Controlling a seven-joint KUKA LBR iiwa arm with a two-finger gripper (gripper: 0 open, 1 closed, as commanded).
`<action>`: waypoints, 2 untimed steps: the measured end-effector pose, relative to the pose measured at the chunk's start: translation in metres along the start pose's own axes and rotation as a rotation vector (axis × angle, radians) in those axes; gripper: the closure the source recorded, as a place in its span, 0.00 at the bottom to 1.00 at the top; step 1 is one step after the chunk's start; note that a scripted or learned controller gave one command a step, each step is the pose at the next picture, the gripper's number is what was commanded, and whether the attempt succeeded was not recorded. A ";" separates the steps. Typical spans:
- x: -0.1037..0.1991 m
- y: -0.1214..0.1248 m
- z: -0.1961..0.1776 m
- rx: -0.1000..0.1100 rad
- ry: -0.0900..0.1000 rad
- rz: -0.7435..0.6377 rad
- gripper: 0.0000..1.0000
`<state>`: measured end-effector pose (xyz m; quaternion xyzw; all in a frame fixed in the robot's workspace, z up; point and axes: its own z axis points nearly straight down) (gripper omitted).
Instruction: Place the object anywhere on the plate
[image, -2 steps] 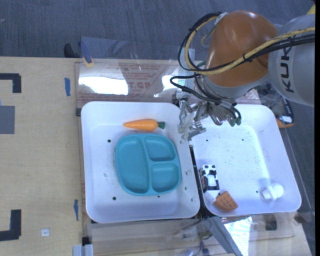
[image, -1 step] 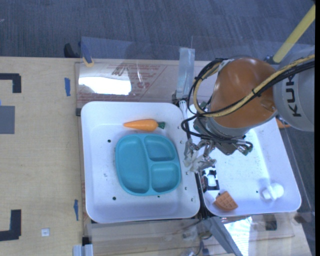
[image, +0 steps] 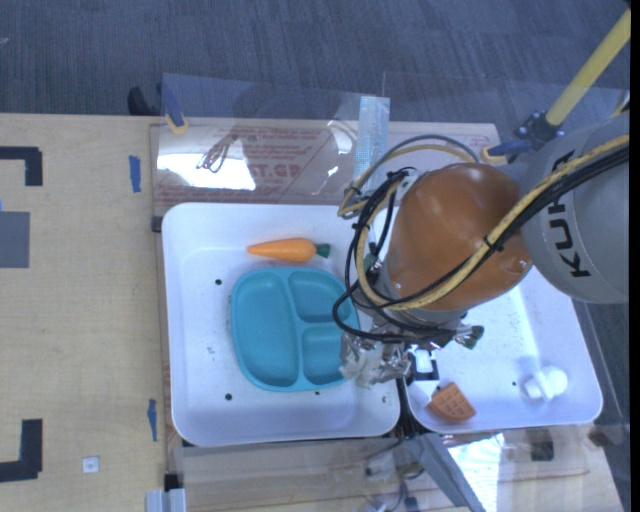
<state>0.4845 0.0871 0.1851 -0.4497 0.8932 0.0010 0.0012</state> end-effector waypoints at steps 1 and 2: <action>-0.004 0.008 -0.019 0.004 -0.004 -0.212 1.00; -0.007 0.008 -0.030 0.008 -0.012 -0.210 1.00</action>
